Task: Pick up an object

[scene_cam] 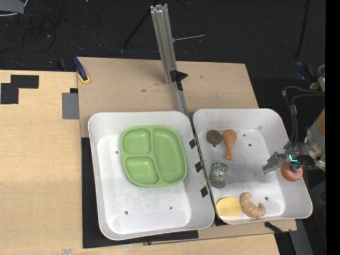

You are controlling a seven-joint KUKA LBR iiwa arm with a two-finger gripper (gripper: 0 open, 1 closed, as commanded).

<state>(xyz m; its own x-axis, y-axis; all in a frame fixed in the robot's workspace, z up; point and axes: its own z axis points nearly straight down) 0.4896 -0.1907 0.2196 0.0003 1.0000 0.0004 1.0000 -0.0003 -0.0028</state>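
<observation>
At the right edge of the frame, the gripper hangs over the right bin's right rim. Whether its fingers are wide or narrow, I cannot tell. A red ball sits just below it. The left bin holds a green plate.

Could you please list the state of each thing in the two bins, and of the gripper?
Green divided plate: flat, upright, in the left bin.
Green can: lying on its side.
Drumstick: lying flat.
Brown ball: resting beside the drumstick.
Croissant: lying against the yellow piece.
Red object: at the gripper, grasp unclear.
</observation>
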